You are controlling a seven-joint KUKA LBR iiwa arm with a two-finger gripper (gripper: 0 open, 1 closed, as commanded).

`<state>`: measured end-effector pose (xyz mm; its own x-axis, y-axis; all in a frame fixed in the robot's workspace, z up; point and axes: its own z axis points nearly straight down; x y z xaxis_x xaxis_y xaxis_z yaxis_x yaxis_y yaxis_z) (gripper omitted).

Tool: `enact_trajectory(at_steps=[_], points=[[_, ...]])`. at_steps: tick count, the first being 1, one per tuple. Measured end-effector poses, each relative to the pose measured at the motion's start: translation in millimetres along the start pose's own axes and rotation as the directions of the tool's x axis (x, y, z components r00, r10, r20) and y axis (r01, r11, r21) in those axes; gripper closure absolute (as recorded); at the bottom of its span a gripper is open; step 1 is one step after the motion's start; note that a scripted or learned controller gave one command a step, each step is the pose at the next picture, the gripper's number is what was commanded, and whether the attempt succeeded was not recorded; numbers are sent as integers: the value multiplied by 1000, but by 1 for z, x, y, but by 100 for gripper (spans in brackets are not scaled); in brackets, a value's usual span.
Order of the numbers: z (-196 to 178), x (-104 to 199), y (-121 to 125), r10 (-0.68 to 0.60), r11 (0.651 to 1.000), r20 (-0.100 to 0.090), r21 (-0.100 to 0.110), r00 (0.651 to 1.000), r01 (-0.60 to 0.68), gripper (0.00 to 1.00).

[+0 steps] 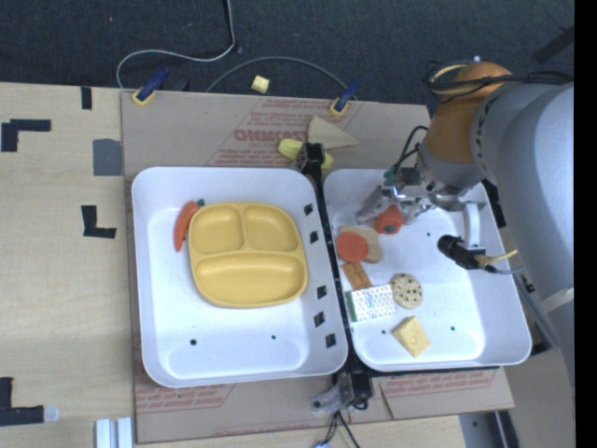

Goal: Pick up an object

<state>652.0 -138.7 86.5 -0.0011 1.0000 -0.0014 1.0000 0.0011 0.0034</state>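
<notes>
Two white bins sat side by side on the table. The left bin (pixel 159 343) held a yellow tray (pixel 248 253) with a carrot (pixel 184 224) touching its upper-left edge. The right bin (pixel 485 339) held a tomato (pixel 389 219), a red disc (pixel 353 246), a brown stick (pixel 356 274), a patterned card (pixel 371 301), a cookie (pixel 407 290) and a cheese wedge (pixel 411 335), all in its left half. The gripper (pixel 403 202) hung low at the upper middle of the right bin, just above the tomato and touching or nearly touching it. Whether the fingers were apart or together could not be told. The arm (pixel 522 157) filled the upper right of the frame.
</notes>
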Motion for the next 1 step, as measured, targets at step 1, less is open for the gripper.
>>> enact_trajectory(at_steps=[1], points=[[-10, 0, 1, -1, 1000, 1, 0, 1000, 1, 100]])
